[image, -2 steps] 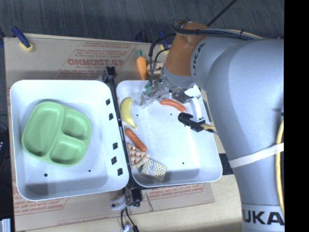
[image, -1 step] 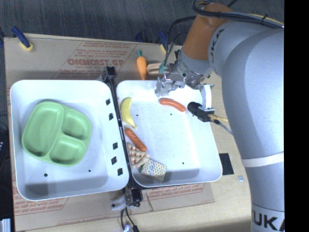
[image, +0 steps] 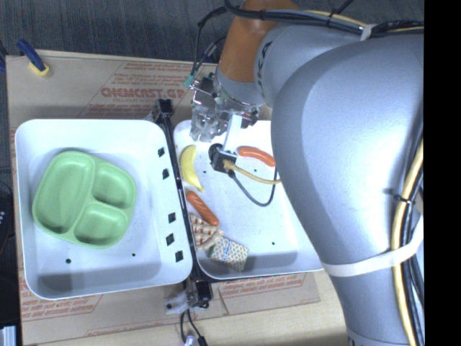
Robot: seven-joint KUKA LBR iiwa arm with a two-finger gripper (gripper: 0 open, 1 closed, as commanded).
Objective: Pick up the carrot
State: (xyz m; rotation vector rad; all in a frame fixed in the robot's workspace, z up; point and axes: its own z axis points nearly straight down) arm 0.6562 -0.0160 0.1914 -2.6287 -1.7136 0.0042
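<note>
An orange, carrot-like piece (image: 202, 207) lies slantwise by the left wall of the right bin (image: 277, 247), just below a yellow banana (image: 189, 166). A second orange elongated piece (image: 257, 156) lies further right, partly under the arm; I cannot tell which of the two is the carrot. My gripper (image: 204, 127) hangs over the back left corner of the right bin, above the banana's top end and left of the second orange piece. Nothing shows in its grasp.
A green divided plate (image: 83, 197) sits in the left bin (image: 43, 272). A waffle-like piece (image: 205, 233) and a blue-and-white packet (image: 229, 252) lie at the right bin's front left. A black and yellow cable (image: 248, 179) loops over the bin. The big grey arm (image: 346, 121) covers the bin's right side.
</note>
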